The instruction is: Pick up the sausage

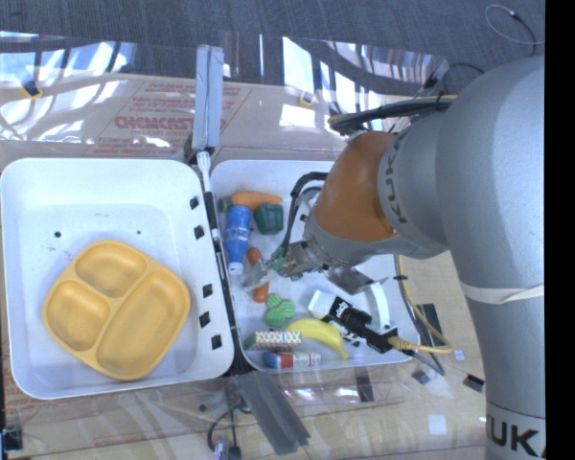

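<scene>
The sausage (257, 198), an orange-brown elongated piece, lies along the far wall of the right bin (388, 300), next to a green pepper (268, 218). My gripper (273, 268) is low over the left half of that bin, under the orange-banded wrist. It sits nearer the camera than the sausage and apart from it. Its tip is between a small orange piece (255, 255) and a red-orange piece (260, 293). The wrist hides the middle of the bin.
The right bin also holds a blue bottle (237, 233), a green toy (280, 309), a banana (316, 333), a striped bar (276, 337) and a red-white tube (292, 359). A yellow divided plate (117, 307) lies in the left bin (38, 190).
</scene>
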{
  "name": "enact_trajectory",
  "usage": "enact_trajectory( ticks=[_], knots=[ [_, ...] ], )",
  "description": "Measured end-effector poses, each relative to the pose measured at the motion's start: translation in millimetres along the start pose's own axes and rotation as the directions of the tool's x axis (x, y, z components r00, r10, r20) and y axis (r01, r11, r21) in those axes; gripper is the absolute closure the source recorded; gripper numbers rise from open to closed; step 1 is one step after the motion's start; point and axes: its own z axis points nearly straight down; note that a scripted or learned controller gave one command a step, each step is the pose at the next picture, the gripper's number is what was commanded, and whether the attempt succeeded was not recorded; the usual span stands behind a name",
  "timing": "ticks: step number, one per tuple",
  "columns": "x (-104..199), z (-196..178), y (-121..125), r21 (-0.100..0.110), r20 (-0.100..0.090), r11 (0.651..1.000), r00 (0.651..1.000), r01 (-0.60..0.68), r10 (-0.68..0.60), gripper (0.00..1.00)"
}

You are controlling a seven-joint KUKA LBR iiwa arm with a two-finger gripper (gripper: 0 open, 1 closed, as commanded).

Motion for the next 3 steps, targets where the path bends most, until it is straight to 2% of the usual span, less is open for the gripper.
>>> enact_trajectory(
  ticks=[1,2,3],
  knots=[
    [-0.1,-9.7,-0.2,0.003,0.0,1.0,1.0,0.005,-0.005,1.0],
    [38.9,-163.4,11.8,-0.003,0.002,0.999,0.999,-0.046,0.046,1.0],
    [105.0,-165.1,34.3,-0.001,0.002,0.984,0.984,0.177,-0.177,1.0]
  ],
)
